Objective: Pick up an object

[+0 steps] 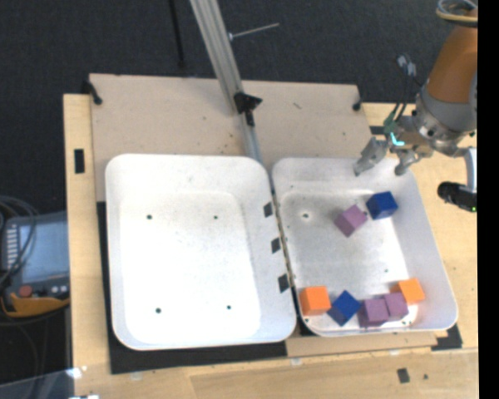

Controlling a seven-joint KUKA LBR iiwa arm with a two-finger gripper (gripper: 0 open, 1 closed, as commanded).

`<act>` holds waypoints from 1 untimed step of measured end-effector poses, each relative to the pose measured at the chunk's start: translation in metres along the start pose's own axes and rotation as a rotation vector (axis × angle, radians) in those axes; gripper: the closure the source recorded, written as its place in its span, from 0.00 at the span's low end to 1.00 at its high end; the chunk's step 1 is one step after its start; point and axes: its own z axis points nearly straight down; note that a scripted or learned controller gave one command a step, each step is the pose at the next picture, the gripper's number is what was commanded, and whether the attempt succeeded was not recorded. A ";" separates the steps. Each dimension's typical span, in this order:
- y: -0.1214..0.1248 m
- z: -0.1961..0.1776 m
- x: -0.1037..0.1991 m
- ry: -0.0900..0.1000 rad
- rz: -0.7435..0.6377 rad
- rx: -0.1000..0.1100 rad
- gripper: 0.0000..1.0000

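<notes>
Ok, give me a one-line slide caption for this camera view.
Open gripper hovering over the right bin's far edge, above a blue cube and purple cube; five more cubes sit along the near wall.

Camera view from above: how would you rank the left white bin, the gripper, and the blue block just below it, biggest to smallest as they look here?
1. Left white bin, by far the largest.
2. Gripper, with its two fingers spread apart.
3. Blue block, smallest.

The gripper hangs above the bin, nearer the camera, so it may look somewhat bigger than it is.
</notes>
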 end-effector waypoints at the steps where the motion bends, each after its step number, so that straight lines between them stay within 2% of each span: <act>1: 0.001 -0.003 -0.001 -0.004 -0.003 -0.003 0.00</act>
